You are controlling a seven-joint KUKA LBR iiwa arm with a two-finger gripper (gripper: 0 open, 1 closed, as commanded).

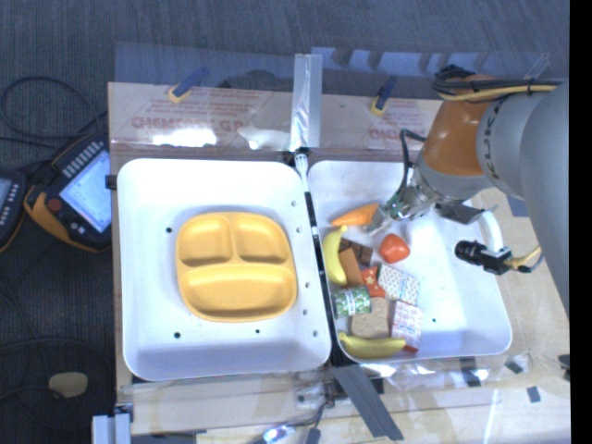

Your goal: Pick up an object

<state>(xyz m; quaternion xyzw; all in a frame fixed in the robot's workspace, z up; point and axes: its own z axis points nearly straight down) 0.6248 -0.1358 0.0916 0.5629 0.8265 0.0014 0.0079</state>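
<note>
Reaching down from the right, gripper [400, 205] hovers beside carrot [355, 215].

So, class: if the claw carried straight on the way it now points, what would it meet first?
The claw points down and leftward into the right bin. Most likely it would first meet the orange carrot just beside its tip, though depth is hard to judge from this slanted view.

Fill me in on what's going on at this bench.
A grey arm with an orange band reaches into the right bin, its tool low beside a carrot at the top of a pile of toy food. The pile includes a tomato, two bananas and small packets. The left bin holds a yellow divided tray. Nothing looks lifted yet.
</note>
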